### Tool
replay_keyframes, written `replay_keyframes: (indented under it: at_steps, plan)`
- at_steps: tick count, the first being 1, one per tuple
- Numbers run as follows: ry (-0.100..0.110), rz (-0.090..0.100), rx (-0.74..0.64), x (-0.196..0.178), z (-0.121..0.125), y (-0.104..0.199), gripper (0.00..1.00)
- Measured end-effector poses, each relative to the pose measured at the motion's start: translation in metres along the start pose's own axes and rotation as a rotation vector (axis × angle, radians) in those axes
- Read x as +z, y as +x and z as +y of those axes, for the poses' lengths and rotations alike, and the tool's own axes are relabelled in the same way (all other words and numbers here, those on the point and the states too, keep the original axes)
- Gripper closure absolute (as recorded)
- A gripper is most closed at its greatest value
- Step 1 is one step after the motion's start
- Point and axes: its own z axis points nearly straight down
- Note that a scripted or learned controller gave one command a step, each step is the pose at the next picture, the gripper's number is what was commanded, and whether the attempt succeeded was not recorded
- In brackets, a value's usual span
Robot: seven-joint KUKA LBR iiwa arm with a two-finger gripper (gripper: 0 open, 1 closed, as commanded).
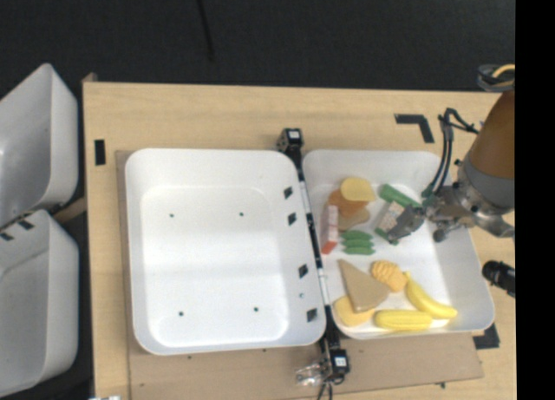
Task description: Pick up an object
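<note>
Tool (401, 226) lowered into the right bin (457, 255), dark and grey, set near the middle of that bin; fingers too dark and small to make out, so open or closed cannot be told, and nothing seen clearly between them. Arm (491, 151) entering from the bench's right edge, orange band above the wrist, black cables (447, 142) looped beside it; upper part cut off at the picture's edge.

Right bin, toward the bench's right edge, holding a cluster of toy food: yellow-topped round piece (355, 190) over an orange-brown block (350, 209) toward the far side; green elongated piece (397, 194) just beside the tool, its near end hidden behind it; small green leafy piece (356, 241) near the bin's middle; red-and-white slim piece (330, 226) along the bin's left wall, any print on it too small to read. Toward the near edge: tan wedge (358, 285), orange-yellow ribbed piece (388, 275) touching it, yellow rounded piece (348, 311) partly under the wedge, two yellow bananas (414, 311) lying close together by the bin's near wall.

Left bin (147, 242) beside it, white, a few small dark dots on its floor. Black clips (290, 139) at the far and near ends of the seam between the bins. Black corner marks (416, 124) on the bench (199, 116) near the far right corner. No brand or legible writing anywhere. White rounded objects (30, 216) off the bench's left edge, cut off, identity unclear.
</note>
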Motion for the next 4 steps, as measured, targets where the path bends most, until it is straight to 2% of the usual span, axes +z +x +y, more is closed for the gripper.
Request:
replay_keyframes:
  at_steps: [1,2,3,4]
  plan:
    - [0.008,0.003,-0.004,0.108,0.021,0.059,0.0]
    - [0.003,0.001,0.004,0.094,0.023,0.054,1.0]
    - [0.003,0.001,0.006,0.094,0.023,0.054,0.0]
    - [-0.01,-0.009,0.001,0.114,0.074,0.061,0.0]
